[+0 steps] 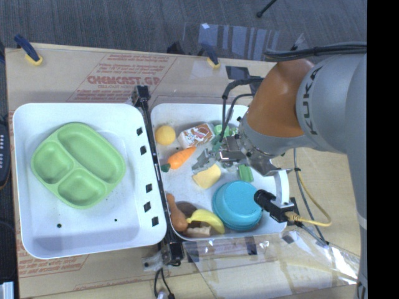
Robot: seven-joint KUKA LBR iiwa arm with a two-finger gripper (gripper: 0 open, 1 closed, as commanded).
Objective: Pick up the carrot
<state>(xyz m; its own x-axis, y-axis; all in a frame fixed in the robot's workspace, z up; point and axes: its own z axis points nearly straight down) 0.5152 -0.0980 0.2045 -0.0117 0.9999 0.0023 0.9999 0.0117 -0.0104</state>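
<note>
The carrot (181,158), orange with a green stub at its lower-left end, lies tilted in the upper left part of the right bin (187,114). My gripper (211,157) hangs low over that bin, just right of the carrot's thick end and above a yellow wedge (207,177). The carrot rests on the bin floor, beside the gripper rather than in it. The arm's grey and orange wrist (280,108) covers the bin's upper right part.
Around the carrot lie a yellow ball (165,134), a printed packet (196,133), a blue bowl (237,205), a banana (209,219) and a brown piece (177,210). A green divided plate (78,164) sits in the left bin (37,242).
</note>
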